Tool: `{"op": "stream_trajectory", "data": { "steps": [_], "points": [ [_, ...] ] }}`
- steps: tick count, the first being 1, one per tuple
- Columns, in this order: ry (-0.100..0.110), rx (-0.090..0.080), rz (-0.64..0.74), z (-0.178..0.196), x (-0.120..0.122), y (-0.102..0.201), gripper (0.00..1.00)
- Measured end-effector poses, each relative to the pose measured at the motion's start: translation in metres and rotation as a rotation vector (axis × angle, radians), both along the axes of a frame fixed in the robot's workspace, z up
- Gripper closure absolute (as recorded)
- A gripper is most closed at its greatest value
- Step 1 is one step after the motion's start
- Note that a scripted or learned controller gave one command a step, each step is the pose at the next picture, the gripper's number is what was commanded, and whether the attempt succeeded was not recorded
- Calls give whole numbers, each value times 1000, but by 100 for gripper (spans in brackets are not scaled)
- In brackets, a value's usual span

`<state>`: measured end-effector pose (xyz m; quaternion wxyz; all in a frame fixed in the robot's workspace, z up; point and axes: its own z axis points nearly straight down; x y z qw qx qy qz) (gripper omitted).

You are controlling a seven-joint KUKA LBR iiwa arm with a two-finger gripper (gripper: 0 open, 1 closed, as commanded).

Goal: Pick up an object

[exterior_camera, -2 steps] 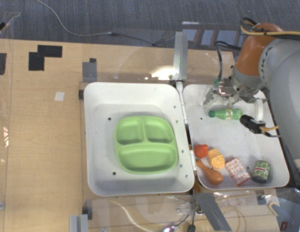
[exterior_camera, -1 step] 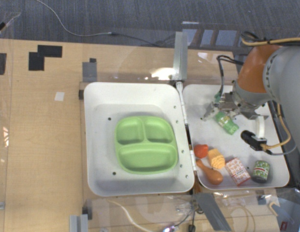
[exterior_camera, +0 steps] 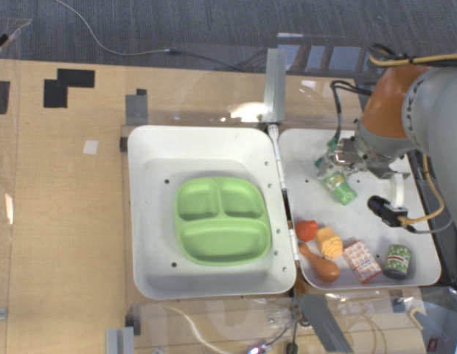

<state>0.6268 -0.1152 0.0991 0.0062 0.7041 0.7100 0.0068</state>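
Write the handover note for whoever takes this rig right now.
Gripper: low in the right bin, at a small green object; grasp not confirmed.
Right bin, near edge: tomato, corn cob, drumstick, red patterned box, green can.
Left bin: green divided tray.
Done: nothing visibly lifted.
Left: secure and raise one object.

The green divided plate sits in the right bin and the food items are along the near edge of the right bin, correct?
Not quite. The camera view shows the green plate in the left bin, not the right one. The food items are indeed along the near edge of the right bin.
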Motion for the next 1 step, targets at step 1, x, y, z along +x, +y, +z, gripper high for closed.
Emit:
{"op": "stream_trajectory", "data": {
  "steps": [1],
  "points": [
    [16, -1, -1, 84, 44, 95, 100]
  ]
}}
